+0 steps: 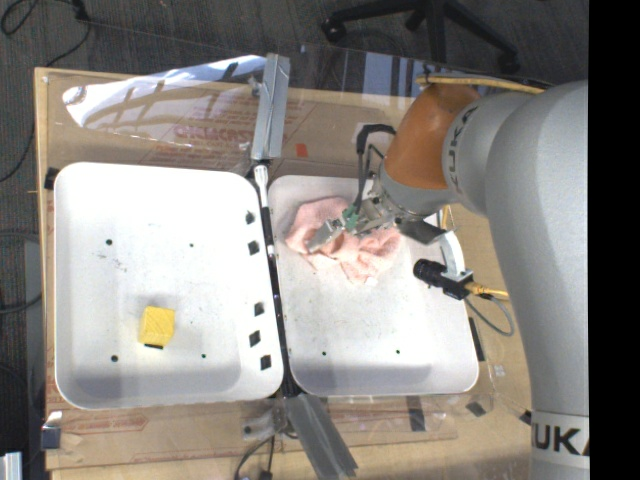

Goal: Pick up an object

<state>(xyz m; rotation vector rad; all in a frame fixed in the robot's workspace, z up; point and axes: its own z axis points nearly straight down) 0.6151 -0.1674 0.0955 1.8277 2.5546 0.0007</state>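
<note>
A crumpled pink cloth (345,240) lies in the upper part of the right bin (380,368). My gripper (328,236) is down on the cloth's middle, reaching in from the right under the orange wrist band. Its fingertips (318,240) press into the pink folds, and I cannot tell whether any cloth is pinched between them. A small yellow block (157,326) sits in the left bin (100,378), near its lower left, far from the gripper.
The big grey arm covers the right side of the view. A black cable plug (440,276) hangs over the right bin's right edge. A metal divider (268,268) runs between the bins, with clear plastic sheeting at the bench's back.
</note>
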